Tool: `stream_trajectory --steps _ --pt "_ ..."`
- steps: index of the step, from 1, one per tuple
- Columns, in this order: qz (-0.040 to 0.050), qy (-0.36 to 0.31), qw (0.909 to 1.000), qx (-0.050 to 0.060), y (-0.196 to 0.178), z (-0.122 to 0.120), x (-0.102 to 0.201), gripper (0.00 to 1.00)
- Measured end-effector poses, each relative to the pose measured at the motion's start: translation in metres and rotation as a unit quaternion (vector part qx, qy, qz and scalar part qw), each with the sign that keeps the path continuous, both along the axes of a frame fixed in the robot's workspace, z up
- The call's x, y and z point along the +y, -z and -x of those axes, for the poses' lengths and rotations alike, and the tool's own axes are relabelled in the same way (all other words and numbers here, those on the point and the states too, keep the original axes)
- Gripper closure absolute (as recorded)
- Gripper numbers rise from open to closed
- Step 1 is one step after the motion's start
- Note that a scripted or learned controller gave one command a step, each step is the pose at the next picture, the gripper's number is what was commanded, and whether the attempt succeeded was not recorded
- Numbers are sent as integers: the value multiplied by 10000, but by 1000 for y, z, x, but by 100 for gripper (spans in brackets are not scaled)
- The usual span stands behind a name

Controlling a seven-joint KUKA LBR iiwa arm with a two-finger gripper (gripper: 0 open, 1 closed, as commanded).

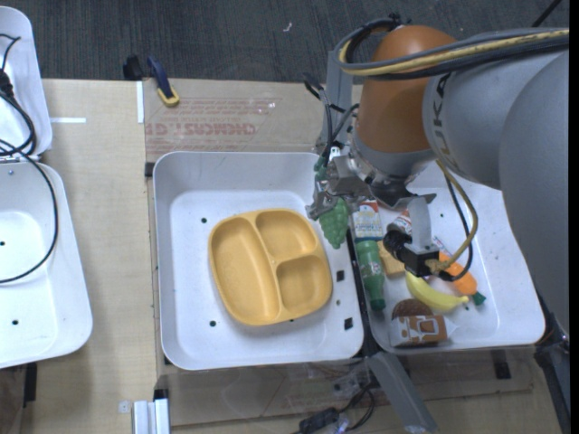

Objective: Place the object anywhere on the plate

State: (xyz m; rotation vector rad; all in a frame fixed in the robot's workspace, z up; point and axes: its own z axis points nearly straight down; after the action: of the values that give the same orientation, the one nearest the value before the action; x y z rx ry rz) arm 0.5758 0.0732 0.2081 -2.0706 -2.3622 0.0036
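Camera view: the tool (327, 197) hangs over the divide between the bins with a green object (336, 221) pinched between its closed fingers (a leafy-looking thing), just right of the yellow plate (270, 265). Lift looks done; placing remains.

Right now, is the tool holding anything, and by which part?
Looks like yes: a green object hangs from the tool, pinched at its top end, beside the plate.

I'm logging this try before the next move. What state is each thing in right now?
Plate: flat in left bin, three compartments bare.
Green toy: at the gripper, over the bins' divide.
Bottle: lying down.
Banana: lying in right bin.
Left bin: holds the plate.
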Motion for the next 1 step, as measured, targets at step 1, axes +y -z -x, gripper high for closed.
stream_trajectory --steps 1 --pt "1 6 10000 0 0 0 0 0"
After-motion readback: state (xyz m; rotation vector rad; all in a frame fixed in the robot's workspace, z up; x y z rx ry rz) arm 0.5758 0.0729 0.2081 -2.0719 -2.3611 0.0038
